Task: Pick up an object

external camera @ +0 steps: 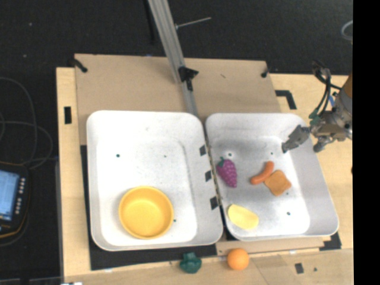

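- I am seeing the gripper (304,140) hanging over the upper right corner of the right bin (323,200) with its two fingers spread apart and nothing between them; it is carrying no object.
- I am judging that it is sitting here, near the rim and apart from the toys, because it is not yet committing to any one of them.
- The nearest candidates are lying just below and left of it: an orange carrot (262,173) touching or almost touching a brown bread piece (277,183), so I am expecting a pinch on either to nudge the other.
- The purple grapes (227,172) are resting close to the bin's left wall, leaving little room for a finger on that side.
- The yellow slice (243,217) is lying flat near the front left corner, with bare floor to its right for an approach.
- The middle of this bin's floor is giving me the most open room.
- The left bin (101,129) is holding a yellow bowl (146,211) near its front, well apart from the arm.
- An orange ball (237,259) and a green toy (190,263) are sitting outside the bins on the bench's front edge.
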You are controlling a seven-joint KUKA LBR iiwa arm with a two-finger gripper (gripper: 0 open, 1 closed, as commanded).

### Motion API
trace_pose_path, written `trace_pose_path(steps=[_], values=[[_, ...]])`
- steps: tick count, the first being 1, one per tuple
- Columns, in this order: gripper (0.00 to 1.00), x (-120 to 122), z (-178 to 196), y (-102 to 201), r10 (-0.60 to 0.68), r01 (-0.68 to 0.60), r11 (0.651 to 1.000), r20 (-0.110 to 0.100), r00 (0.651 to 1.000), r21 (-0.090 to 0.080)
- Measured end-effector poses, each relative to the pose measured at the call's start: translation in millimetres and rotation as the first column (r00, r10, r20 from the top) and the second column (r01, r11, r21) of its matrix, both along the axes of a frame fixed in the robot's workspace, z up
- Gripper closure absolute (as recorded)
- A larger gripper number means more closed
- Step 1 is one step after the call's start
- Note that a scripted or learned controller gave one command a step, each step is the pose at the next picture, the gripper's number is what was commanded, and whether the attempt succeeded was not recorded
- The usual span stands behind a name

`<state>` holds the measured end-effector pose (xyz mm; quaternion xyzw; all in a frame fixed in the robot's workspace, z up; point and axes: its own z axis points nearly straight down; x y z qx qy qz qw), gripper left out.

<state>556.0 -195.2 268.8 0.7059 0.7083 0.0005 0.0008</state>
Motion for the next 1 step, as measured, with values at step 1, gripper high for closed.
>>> trace_pose_path(steps=[1], values=[[0.0, 0.1, 0.0, 0.1, 0.0, 0.0, 1.0, 0.0, 1.0, 0.0]])
